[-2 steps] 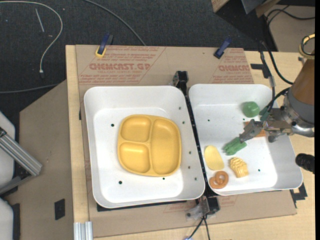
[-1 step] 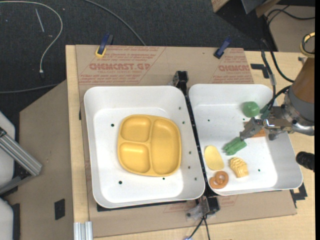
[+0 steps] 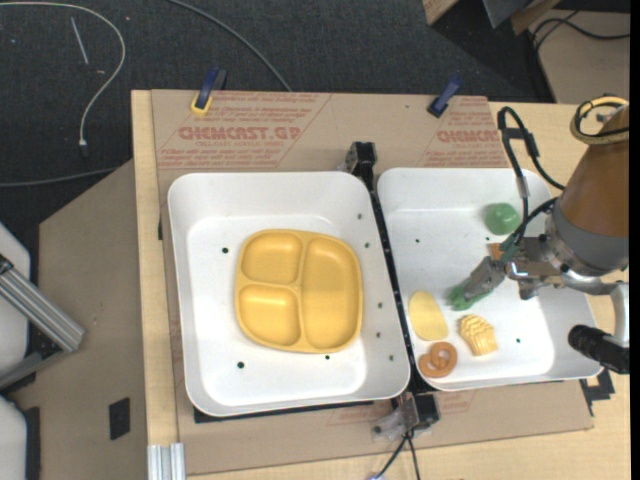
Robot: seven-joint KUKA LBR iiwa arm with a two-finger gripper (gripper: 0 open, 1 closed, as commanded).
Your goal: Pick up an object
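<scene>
Caught at the reach-in step of a pick, judging by the layout: gripper [image 3: 478, 286] low inside the right bin [image 3: 420, 190], slanted down toward its middle, arm [image 3: 600, 203] entering from the right. Could not tell how the gripper stood, wide or narrow, nor whether anything was in its grasp; tip area greenish and blurred. Lay just right of the pale yellow piece [image 3: 427, 315] and just above the ridged yellow toy [image 3: 479, 335], with the brown ring-shaped toy [image 3: 437, 359] a little lower near the front wall, and the green ball-like toy [image 3: 501, 216] farther back, well apart from the tip. Nearest candidates for the pick, then: the pale yellow piece and the ridged yellow toy. Seemed to call next for a short descent onto one of them, centred so neither neighbour gets nudged, then a close and a straight lift. Left bin [image 3: 190, 200] occupied by a yellow divided plate [image 3: 299, 290], untouched. Read in red on the cardboard [image 3: 330, 118] behind the bins: "CHEMCAST GP", repeated partly at the right; smaller lines beneath illegible.
</scene>
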